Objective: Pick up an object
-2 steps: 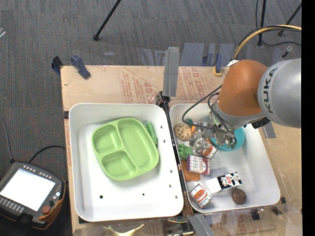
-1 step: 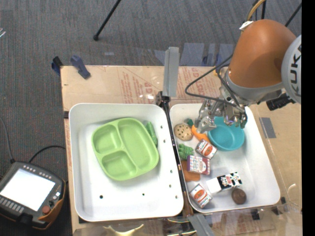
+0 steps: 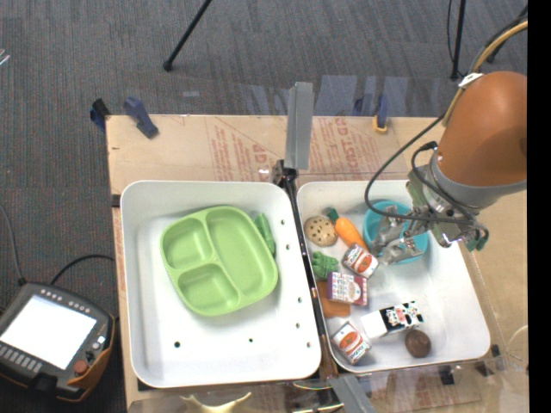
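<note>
Bowl: teal, at the right bin's far side, just beside the carrot.
My gripper: low over the bowl's near rim; nothing seen between my fingers, and whether they're parted or closed I cannot tell.
Nearby: cookie, cartons, a brown ball.
Left bin: green tray.

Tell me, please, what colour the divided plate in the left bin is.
The divided plate is light green, seen in the camera view.

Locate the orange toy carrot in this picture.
The orange toy carrot lies in the right white bin, near its far-left corner, between the round speckled cookie and the teal bowl.
</note>
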Motion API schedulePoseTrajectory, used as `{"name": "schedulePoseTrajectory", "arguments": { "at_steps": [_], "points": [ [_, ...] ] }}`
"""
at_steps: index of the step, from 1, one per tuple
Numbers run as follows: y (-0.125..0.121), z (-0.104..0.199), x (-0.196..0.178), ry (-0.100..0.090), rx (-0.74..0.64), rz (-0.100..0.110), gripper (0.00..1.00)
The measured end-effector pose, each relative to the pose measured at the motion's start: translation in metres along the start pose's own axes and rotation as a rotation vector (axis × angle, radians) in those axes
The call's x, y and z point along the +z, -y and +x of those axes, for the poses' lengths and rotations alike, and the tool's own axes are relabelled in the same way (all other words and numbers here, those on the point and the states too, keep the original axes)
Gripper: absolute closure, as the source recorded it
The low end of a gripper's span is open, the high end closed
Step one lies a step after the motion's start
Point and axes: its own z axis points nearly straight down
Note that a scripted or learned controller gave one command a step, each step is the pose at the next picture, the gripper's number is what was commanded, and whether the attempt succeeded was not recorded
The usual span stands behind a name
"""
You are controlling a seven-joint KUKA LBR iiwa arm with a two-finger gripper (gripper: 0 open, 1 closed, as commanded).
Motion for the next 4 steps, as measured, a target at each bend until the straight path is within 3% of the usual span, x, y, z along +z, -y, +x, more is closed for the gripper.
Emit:
{"name": "schedulePoseTrajectory", "arguments": {
  "at_steps": [1,2,3,4],
  "points": [
    [0.023,0.012,0.132,0.0,-0.073,0.0,1.0],
    [0.023,0.012,0.133,0.0,-0.074,0.0,0.0],
    [0.005,-0.023,0.145,0.005,0.042,0.01,0.0],
    [0.011,-0.052,0.144,0.006,-0.05,0.015,0.0]
  ]
}}
